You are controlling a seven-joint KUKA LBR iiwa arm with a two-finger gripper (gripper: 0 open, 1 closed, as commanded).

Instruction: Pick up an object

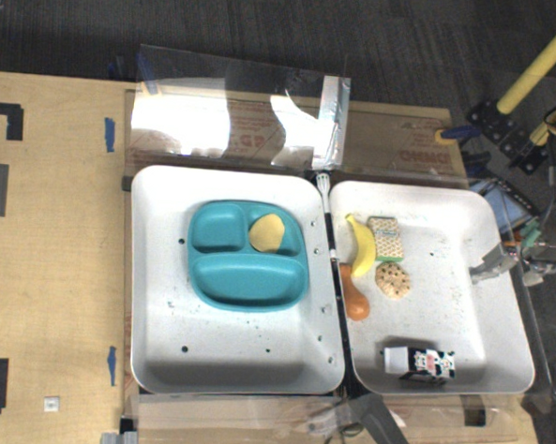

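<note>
Sitting at 3 o'clock over the right bin (495,366), gripper (497,264) state unreadable; banana (360,244) lying at 9 o'clock.

Teal tray (246,280) — yellow banana (361,246).

A teal tray (246,278) in the left bin (149,330) holds a yellow ball (267,232) — upper-right compartment. The right bin (467,350) carries a banana (362,249), carrot (353,296), cookie (393,280) — grouped left.
</note>
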